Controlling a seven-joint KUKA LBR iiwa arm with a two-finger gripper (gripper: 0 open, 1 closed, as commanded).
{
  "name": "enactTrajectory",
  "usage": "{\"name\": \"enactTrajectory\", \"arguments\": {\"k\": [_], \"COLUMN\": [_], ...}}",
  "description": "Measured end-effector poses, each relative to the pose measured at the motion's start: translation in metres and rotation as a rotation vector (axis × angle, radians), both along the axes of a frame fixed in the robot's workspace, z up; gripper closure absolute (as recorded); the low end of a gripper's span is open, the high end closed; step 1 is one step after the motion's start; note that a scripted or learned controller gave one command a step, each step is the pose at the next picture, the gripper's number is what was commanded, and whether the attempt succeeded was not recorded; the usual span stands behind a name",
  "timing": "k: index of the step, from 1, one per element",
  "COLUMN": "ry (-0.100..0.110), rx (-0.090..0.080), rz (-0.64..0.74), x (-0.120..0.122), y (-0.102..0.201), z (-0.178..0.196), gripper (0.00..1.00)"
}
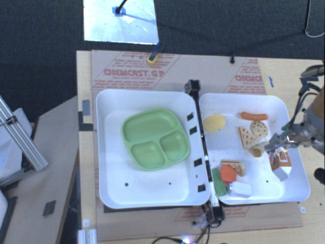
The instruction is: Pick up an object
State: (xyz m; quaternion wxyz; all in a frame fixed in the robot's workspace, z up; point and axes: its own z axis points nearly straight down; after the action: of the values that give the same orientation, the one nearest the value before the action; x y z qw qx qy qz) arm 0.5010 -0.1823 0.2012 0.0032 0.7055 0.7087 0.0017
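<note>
1. Bench (127, 70): brown board with red lettering; I see it carrying two shallow white bins side by side.
2. Left bin (111, 182): holds a green divided plate (155, 139), three compartments, lying flat near the bin's centre.
3. Right bin (284, 108): holds all the small items, spread from the far wall to the near wall.
4. Arm (315, 111): enters from the right edge over the right bin's outer rim; the gripper (279, 141) hangs just above the right side of that bin. I cannot tell how its claw stands.
5. Carton (281, 164): brown and white, just beneath and near the gripper.
6. Yellow disc (214, 122): beside the divider, well apart from the gripper.
7. Sausage (254, 116), cookie (259, 129) and wedge (246, 136): clustered left of the gripper.
8. Orange block (228, 174), green piece (218, 182), white block (239, 189): grouped at the near left corner.
</note>
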Motion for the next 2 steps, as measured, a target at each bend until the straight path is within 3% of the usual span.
{"name": "enactTrajectory", "arguments": {"k": [1, 2], "ry": [0.002, 0.004], "rx": [0.001, 0.004], "rz": [0.0, 0.005], "x": [0.001, 0.01], "y": [0.0, 0.053], "z": [0.025, 0.015], "gripper": [1.0, 1.0]}}
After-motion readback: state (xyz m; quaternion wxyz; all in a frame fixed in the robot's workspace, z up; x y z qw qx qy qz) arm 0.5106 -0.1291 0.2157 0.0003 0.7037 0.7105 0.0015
